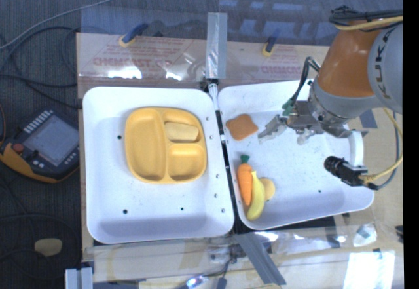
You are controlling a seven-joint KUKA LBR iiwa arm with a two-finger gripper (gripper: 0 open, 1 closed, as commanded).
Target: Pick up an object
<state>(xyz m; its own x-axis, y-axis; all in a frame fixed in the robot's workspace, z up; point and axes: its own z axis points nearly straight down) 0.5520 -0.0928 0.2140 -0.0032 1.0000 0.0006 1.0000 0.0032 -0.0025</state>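
Two fingers (273, 126) spread apart at the tip of the gripper (285, 132), nothing between them that we can see; one points left toward the orange-brown piece (242, 126), the other angles down over bare bin floor. We note the gripper low over the right bin (327, 206), in its upper middle, just right of that flat orange-brown piece, not touching it. Behind it the wrist and the arm (357, 68) with its orange band run off to the right. Lower left in the same bin, a carrot (245, 181) and a banana (256, 199) lie side by side, touching, well apart from the gripper. We log a yellow divided tray (147, 147) in the left bin (105, 215).
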